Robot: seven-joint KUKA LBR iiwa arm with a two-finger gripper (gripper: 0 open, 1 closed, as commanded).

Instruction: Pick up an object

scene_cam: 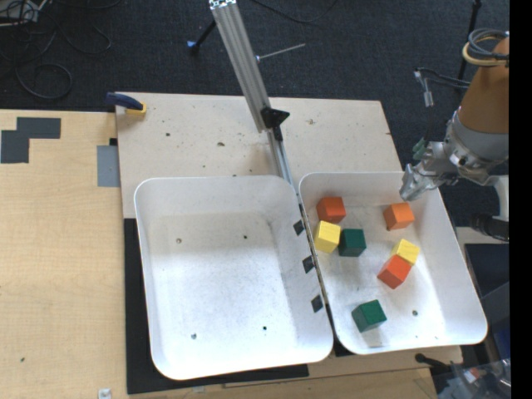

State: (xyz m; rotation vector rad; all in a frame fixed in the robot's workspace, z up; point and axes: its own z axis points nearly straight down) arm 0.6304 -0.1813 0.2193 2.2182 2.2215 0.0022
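The right bin holds several small blocks. An orange block, a yellow block and a dark green block cluster near its left wall. Another orange block lies toward the far right. A yellow block touches a red-orange block below it. A green block sits near the front. My gripper hangs over the bin's far right part, just up and right of the orange block, with nothing seen in it.
The left bin lies beside the right one, with black clips along the shared wall. A slanted aluminium bar rises behind the bins. A blue and yellow clamp rests at the bench's far left corner.
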